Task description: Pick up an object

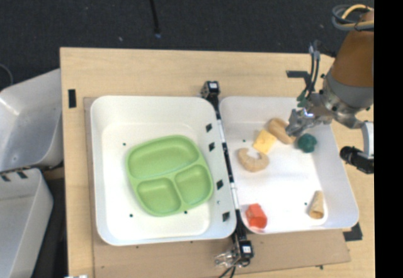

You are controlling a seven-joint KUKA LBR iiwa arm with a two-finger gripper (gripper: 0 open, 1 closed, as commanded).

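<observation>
Whether the fingers are spread or pinching cannot be told; the gripper [301, 121] sits low in the right bin [286, 223], toward its 1 o'clock corner. A tan roll [277, 129] touches it at 9 o'clock, a green ball [306, 143] lies at 5 o'clock. Yellow block [264, 142] and crescent [252, 160] crowd nearby; the bin's middle lies open. The red block [255, 216] and cone [316, 204] hug the near wall.

glossy white plastic bins [157, 226], matt green plastic tray [169, 173], pale wood bench [157, 69]

Two white bins are borne by the wooden bench [157, 72]: the left bin [107, 207] (touching its neighbour) lies beside the right bin [330, 204].
</observation>
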